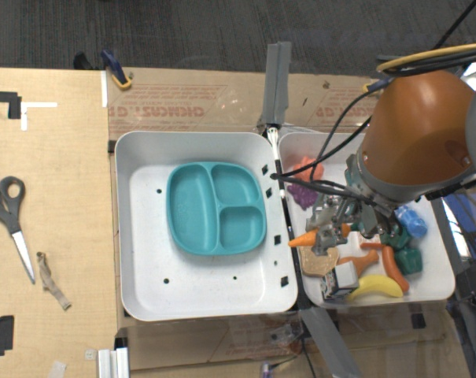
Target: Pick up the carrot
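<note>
A tray (pixel 217 209) lies in the left bin (pixel 135 235). The right bin (pixel 434 278) holds a carrot (pixel 304 240) at its left edge, beside the gripper (pixel 330 231), with a banana (pixel 379 288) nearer. Scissors (pixel 9 215) lie far left on the bench (pixel 49 164).

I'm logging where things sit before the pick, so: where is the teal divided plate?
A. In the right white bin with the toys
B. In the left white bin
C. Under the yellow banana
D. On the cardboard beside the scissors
B: the teal three-compartment plastic plate lies flat on the floor of the left shallow white bin, alone there, while the orange toy carrot and the other toys sit in the right shallow white bin.
</note>
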### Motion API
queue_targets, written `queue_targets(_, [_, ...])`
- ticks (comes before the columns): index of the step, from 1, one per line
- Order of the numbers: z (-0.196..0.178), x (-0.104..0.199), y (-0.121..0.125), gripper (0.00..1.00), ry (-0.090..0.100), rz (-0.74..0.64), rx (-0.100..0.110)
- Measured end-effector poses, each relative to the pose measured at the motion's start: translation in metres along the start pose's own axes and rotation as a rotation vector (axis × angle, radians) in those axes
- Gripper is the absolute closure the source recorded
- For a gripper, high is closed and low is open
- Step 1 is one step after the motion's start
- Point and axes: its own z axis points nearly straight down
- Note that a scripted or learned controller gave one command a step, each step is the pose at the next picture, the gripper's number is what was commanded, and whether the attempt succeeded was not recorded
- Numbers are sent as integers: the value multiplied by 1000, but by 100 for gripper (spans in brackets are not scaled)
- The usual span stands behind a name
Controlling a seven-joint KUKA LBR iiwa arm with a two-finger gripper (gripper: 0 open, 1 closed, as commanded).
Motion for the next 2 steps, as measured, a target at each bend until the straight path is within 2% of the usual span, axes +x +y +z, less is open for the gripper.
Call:
queue_targets(1, [-9, -1, 0, 100, -1, 3, -1])
queue_targets(2, [-1, -25, 9, 100, -2, -503, -1])
